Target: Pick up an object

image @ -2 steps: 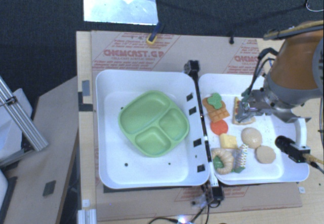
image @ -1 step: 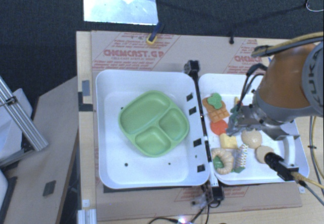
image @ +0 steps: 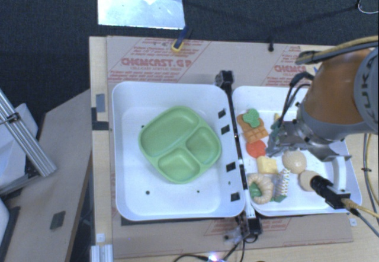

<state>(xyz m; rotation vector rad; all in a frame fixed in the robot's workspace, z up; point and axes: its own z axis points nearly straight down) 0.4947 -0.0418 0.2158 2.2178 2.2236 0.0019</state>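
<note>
Camera view puts the gripper (image: 278, 147) low in the right bin (image: 349, 192) among toy foods — whether it grips anything, I cannot tell. Red piece (image: 256, 149) just left, yellow block (image: 267, 165) below-left. Crowding risks a glancing, missed pick.

The arm (image: 343, 98) reaches in from the right, end effector (image: 276, 147) lowered.

Divided plate (image: 180, 144) in left bin (image: 127, 154); toy foods (image: 260, 160) in right bin (image: 260, 93).
</note>
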